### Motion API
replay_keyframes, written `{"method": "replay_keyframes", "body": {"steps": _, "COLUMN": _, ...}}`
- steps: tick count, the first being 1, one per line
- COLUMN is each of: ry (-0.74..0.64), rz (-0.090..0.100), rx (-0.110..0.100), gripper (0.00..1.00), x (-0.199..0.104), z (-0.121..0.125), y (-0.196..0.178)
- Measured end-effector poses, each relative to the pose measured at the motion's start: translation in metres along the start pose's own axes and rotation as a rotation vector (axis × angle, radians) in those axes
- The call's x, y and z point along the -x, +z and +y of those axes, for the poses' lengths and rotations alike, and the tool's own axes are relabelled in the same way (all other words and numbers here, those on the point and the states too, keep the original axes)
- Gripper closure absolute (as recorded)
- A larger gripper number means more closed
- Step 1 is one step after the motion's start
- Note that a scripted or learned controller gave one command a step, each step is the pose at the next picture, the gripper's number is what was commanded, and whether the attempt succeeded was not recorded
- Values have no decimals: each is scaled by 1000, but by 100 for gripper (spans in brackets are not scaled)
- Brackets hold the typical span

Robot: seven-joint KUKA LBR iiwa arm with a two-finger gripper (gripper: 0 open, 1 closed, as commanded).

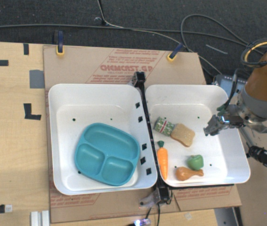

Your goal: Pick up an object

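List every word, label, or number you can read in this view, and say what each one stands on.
"CHEMCAST GP": large red print on the brown sheet under the bins.
Smaller red lines around it on that sheet: too small to read.
Green packet in the right bin: label blurred, unreadable.

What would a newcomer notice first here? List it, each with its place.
The teal tray with three compartments stands out, lying in the left bin. Next come the toy foods clustered in the right bin: an orange carrot by the divider, a green pepper, a drumstick, a slice of bread and a small can. The claw hangs over that bin's right side.
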State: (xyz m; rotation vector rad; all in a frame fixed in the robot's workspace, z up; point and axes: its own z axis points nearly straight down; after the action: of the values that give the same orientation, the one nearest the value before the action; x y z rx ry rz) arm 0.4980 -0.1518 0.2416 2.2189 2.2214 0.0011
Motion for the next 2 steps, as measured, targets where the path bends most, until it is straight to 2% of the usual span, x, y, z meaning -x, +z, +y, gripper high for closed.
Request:
{"method": "replay_keyframes", "body": {"steps": 1, "ry": -5, "rz": 2, "rx": -3, "gripper": 100, "x": -53, "z": 3, "y": 13}}
{"method": "replay_keyframes", "body": {"steps": 2, "ry": -6, "rz": 2, "rx": -2, "gripper": 100, "x": -106, "z": 11, "y": 5}}
